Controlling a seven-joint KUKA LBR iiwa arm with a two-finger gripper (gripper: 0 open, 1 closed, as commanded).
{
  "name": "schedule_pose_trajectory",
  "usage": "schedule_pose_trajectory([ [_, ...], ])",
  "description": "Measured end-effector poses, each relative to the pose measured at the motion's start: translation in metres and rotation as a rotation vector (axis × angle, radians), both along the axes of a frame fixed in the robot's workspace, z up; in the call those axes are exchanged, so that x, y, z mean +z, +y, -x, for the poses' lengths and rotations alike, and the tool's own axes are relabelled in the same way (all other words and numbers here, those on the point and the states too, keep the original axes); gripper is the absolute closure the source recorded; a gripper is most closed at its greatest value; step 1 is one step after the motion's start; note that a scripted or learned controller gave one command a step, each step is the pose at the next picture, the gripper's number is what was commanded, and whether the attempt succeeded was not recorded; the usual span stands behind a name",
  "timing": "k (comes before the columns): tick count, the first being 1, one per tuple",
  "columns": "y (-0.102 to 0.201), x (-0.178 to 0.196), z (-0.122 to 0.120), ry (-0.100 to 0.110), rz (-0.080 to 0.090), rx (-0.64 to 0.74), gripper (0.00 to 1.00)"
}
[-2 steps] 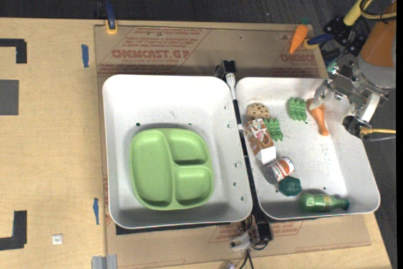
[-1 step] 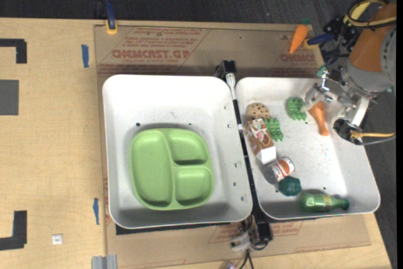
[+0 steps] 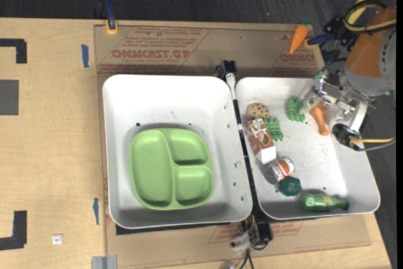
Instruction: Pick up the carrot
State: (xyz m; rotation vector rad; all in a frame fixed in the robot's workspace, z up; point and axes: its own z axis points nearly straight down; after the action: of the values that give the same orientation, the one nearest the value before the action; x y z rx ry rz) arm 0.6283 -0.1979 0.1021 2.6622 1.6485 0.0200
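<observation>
The carrot (image 3: pixel 321 119) is a small orange piece lying at a slant in the right bin (image 3: pixel 359 173), near its far right corner. My gripper (image 3: pixel 331 104) hangs directly over the carrot's upper end, with the grey arm and its orange band behind it to the right. The carrot's lower end sticks out towards the bin's middle. Its top is hidden under the gripper.
Just left of the carrot lies a green leafy toy (image 3: pixel 295 108). Further left are a cookie (image 3: pixel 257 111), a brown and white box (image 3: pixel 262 137), a can (image 3: pixel 281 168), a dark green lid (image 3: pixel 290 186) and a green bottle (image 3: pixel 324 201). The left bin (image 3: pixel 119 104) holds a green divided plate (image 3: pixel 170 167).
</observation>
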Motion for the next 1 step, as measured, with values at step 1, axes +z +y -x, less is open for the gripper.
schedule_pose_trajectory([
  [1,0.002,0.012,-0.0024,-0.006,-0.001,0.002,1.0],
])
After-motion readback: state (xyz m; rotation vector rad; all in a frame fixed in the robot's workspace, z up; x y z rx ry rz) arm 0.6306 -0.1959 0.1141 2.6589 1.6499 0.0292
